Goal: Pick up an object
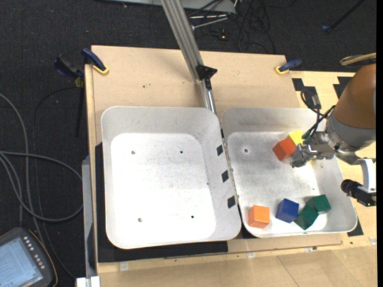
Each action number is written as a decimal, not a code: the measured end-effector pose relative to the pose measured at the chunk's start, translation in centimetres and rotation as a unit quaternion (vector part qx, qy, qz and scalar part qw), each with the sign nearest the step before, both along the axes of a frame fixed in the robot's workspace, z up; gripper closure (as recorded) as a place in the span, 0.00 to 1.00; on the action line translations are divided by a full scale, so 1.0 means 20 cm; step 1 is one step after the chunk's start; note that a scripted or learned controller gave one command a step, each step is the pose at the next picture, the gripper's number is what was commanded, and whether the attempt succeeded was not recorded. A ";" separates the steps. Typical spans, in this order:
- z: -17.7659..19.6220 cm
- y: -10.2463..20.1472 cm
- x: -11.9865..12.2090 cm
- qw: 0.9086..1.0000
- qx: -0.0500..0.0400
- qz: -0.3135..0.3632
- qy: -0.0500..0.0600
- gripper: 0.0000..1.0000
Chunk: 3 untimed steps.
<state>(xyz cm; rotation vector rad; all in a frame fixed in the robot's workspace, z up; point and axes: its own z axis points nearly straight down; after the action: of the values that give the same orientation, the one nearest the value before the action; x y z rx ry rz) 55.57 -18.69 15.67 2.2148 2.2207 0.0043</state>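
In the right bin [257,160] a red-orange block [283,149] lies near the upper middle, with a yellow block [296,139] touching its far right side. My gripper [298,158] is low over the bin, right beside the red-orange block's right edge and just in front of the yellow one. The arm's wrist covers part of that spot. Along the bin's front edge sit an orange cube [259,216], a blue cube [288,210] and two dark green blocks [307,216] [322,203].
The left bin [119,124] lies alongside, split from the right one by a shared rim with black clips [225,175]. A metal pole [179,26] slants up from the back of the bench. Blue clamps [96,61] hold the board's corners.
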 end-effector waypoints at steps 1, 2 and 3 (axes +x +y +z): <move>0.31 0.01 -0.02 1.000 0.000 0.000 -0.001 1.00; 0.27 0.01 -0.02 1.000 0.000 0.000 0.003 1.00; 0.32 0.28 0.03 1.000 0.001 0.003 0.001 1.00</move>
<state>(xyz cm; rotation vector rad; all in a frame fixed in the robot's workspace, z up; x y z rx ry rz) 56.18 -13.13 22.04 2.2108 2.2300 0.0042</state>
